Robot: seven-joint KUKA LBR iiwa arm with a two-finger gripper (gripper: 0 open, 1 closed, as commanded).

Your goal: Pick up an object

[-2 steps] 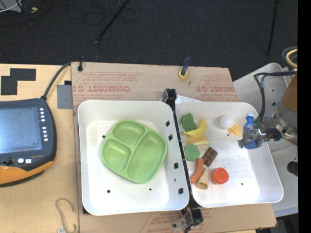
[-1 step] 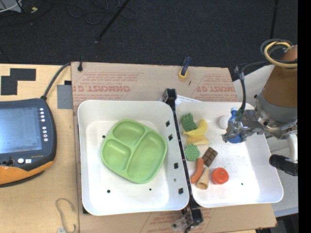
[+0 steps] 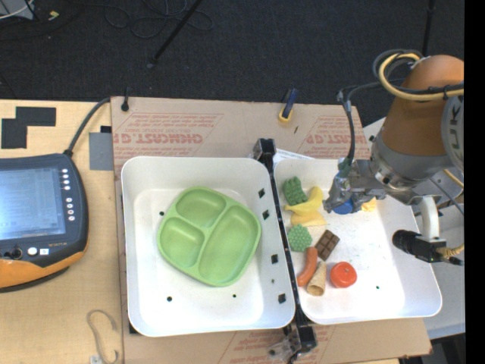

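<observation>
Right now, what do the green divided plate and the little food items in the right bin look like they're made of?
Green divided plate: likely moulded plastic, with an even colour, soft sheen and rounded compartment ridges. Tomato and carrot: probably toy plastic, smooth and uniformly coloured. Chocolate piece: matte brown with a moulded grid, plastic or rubber. Both white bins: glossy, seemingly thin formed plastic.

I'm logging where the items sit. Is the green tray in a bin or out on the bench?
In. The green tray lies flat inside the left bin, with white rim showing on all sides of it.
</observation>
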